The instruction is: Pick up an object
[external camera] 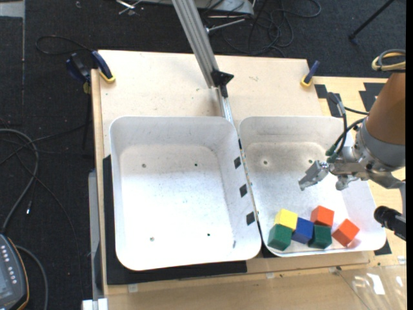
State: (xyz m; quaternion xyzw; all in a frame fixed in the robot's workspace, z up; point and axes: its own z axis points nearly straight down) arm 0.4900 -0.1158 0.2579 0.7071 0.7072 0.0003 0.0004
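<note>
1. The arm (387, 118) is seen coming in from 3 o'clock, grey with that orange band, hanging over the right bin (277, 134).
2. The pincer (326, 176) is parked over the middle of the right bin, just up from the blocks. Two fingers (310, 177) can be made out, spread apart a bit, and nothing is caught between them.
3. All the blocks are bunched together at the 6 o'clock end of the right bin, down near its front rim.
4. A yellow block (286, 219) is found at the 9 o'clock side of the bunch, with a green block (279, 237) right below it, touching.
5. A blue block (302, 230) is wedged between those and a second green block (320, 236).
6. An orange block (322, 215) is sat just above that second green one, and another orange block (347, 232) is out at the 3 o'clock edge of the group, tilted a little.
7. The left bin (129, 134) is placed at 9 o'clock of the right one, rims touching, both on the pale bench (168, 82).
</note>
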